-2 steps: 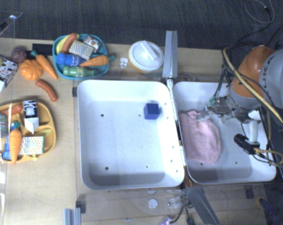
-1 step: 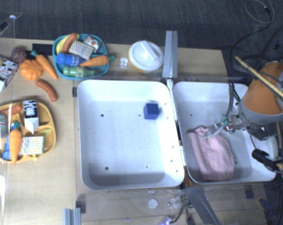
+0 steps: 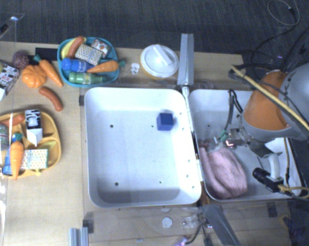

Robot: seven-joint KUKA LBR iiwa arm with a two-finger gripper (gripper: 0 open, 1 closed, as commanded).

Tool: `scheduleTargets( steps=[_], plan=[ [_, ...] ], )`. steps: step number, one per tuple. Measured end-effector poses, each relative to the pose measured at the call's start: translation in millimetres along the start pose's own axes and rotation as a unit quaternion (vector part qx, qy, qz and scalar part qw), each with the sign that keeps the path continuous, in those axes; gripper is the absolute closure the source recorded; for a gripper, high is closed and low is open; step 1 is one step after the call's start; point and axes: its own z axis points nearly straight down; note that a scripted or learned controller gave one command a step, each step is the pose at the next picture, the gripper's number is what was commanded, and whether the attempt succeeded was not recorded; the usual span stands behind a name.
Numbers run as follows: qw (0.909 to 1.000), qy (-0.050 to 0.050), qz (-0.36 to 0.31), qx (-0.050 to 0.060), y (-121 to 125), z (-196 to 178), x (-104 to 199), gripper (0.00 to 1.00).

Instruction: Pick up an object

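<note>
A small blue cube (image 3: 165, 121) lies in the left bin (image 3: 108, 188), toward its far right corner. A pink cloth (image 3: 224, 171) lies bunched in the right bin (image 3: 210, 106), against the near left side. My gripper (image 3: 219, 140) hangs low in the right bin, just over the far edge of the pink cloth. The grey arm with its orange band (image 3: 264, 109) reaches in from the right and hides much of that bin's right half.
Left of the bins stand a blue bowl (image 3: 67, 77) and a yellow plate (image 3: 54, 147) of toy food. Loose toy vegetables (image 3: 41, 78) lie near them. A white lidded container (image 3: 159, 60) sits behind the left bin. A metal divider (image 3: 185, 60) stands between the bins.
</note>
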Motion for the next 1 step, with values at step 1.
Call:
scheduleTargets(
  steps=[1],
  plan=[
    [0.9975,-0.001,-0.070,-0.001,-29.0,-0.4,-22.7,0.00]
  ],
)
